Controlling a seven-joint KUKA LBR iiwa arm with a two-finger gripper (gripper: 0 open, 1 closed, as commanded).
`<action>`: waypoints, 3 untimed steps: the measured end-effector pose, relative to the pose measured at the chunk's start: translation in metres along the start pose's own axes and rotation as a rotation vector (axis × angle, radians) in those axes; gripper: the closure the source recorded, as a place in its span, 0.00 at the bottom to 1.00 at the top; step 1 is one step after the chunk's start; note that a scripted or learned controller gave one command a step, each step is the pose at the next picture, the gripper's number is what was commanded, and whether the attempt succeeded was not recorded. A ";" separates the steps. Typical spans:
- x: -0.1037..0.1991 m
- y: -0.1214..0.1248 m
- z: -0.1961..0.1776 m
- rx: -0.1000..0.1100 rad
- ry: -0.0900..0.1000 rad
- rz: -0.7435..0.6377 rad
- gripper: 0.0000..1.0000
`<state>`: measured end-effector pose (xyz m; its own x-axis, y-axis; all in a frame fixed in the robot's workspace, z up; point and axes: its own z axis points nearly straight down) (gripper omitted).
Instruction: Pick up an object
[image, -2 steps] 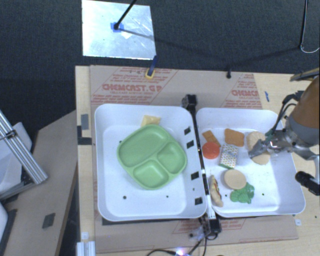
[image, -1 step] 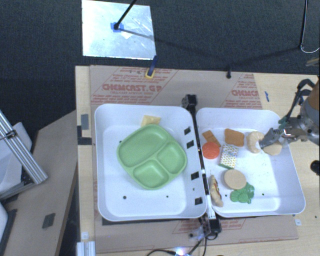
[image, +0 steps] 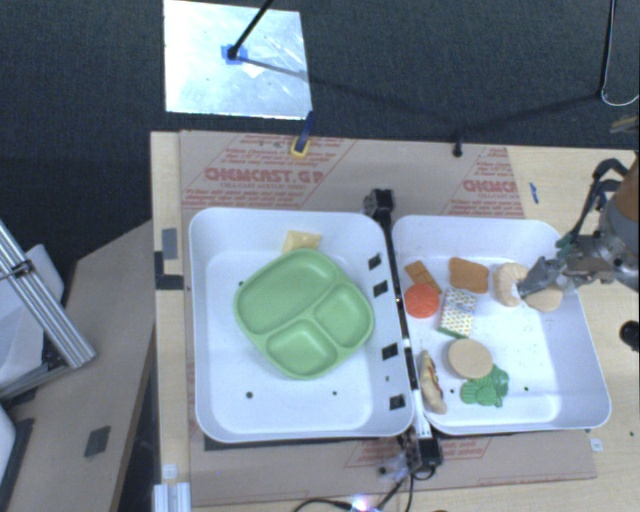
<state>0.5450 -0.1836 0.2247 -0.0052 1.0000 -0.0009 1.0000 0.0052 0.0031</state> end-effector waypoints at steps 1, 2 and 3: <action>0.044 0.027 -0.011 -0.002 0.001 -0.004 1.00; 0.095 0.053 -0.017 -0.002 0.003 -0.005 1.00; 0.144 0.083 -0.020 -0.002 0.003 -0.005 1.00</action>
<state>0.6268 -0.0387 0.2443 -0.0106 0.9999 0.0019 0.9999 0.0106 0.0051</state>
